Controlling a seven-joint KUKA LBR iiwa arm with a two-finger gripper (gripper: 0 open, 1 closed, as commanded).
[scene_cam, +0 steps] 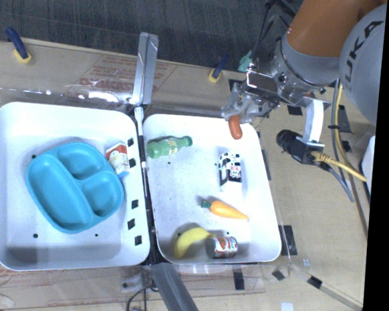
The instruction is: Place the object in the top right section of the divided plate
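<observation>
Currently listed: one small orange-red sausage-like object (235,127), hanging upright at the top edge of the right bin (270,218), directly under the gripper (238,115). Judged light, smooth and probably plastic, so somewhat slippery; its rounded length suits a pinch across the middle or upper end. The jaws appear closed narrow on its top end, with its lower end dangling free. Destination: blue divided plate (75,186), well left of the object, in the left bin (4,237). Also below the object: green bottle (168,145), carrot (226,210), banana (191,240).
</observation>
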